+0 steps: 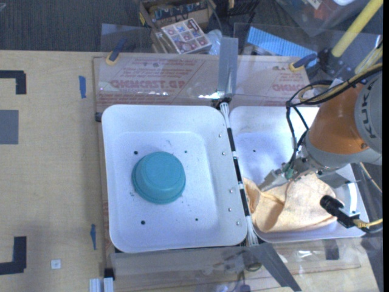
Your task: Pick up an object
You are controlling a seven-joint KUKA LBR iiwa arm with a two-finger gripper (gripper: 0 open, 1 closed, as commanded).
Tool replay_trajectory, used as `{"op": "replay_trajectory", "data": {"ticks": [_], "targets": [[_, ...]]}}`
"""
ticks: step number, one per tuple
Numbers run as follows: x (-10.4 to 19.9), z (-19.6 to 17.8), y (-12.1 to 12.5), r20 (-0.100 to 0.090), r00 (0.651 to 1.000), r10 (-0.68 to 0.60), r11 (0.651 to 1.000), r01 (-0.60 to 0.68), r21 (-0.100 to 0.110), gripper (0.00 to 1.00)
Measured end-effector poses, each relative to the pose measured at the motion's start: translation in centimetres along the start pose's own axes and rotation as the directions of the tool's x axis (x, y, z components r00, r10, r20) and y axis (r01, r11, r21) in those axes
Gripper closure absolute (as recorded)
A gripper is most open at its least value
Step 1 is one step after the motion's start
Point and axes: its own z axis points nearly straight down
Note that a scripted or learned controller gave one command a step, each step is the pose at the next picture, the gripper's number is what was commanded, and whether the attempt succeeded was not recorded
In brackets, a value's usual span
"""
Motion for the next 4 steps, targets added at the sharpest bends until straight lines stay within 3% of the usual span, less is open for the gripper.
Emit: {"op": "replay_trajectory", "data": {"ticks": [1,2,3,4], "targets": [[-0.2,-0.8,0.1,0.001,1.0,0.003,1.0,-0.003,-0.002,1.0],[-0.2,-0.8,0.1,0.001,1.0,0.003,1.0,-0.003,-0.002,0.0],[-1.6,-0.1,0.5,-0.004,0.987,0.158,0.987,-0.158,0.007,0.0],[2.5,-0.1,-4.8,-0.001,1.0,0.006,1.0,-0.006,-0.003,0.0]]}}
